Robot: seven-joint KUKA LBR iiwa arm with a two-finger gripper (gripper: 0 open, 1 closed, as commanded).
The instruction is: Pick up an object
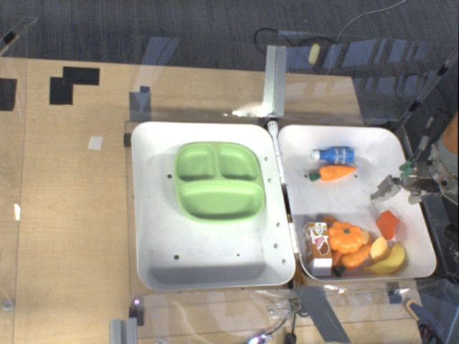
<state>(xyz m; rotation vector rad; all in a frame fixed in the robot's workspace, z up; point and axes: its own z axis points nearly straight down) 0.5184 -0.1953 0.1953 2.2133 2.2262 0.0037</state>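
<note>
Heaped toys crowd the near edge of the right bin [423, 260]: a banana [388, 261], a pumpkin [345, 237] and a small box [316, 240], all below the claw [396, 185]. That claw hovers at the bin's right side, fingers spread, gripping nothing. Just beneath it lies a red block [387, 224]. Farther left lie a carrot [336, 173] and blue bottle [334, 155], then the left bin [150, 192] with a green tray [218, 180].
</note>
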